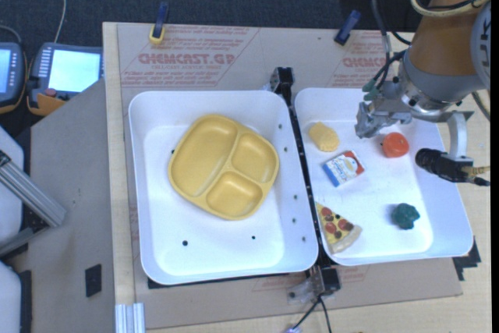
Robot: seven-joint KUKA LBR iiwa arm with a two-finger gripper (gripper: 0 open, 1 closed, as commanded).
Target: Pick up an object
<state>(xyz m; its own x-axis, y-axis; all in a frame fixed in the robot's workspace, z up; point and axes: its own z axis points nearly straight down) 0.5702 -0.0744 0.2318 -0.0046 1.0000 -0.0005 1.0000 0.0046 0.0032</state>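
Note:
My gripper (369, 129) hangs over the far middle of the right bin (444, 246), with nothing seen between its fingers. Just right of it lies a red-orange tomato (395, 145). To its left sits a yellow lumpy food piece (324, 137). Below it rests a small blue and white carton (344, 168), tilted. A dark green broccoli piece (405, 215) lies toward the near right. A pizza slice (337, 227) leans at the bin's near left edge.
The left bin (152, 246) holds a yellow divided plate (224, 166). A black divider with clamps runs between the two bins. Cardboard lies under both bins, with screens off to the far left.

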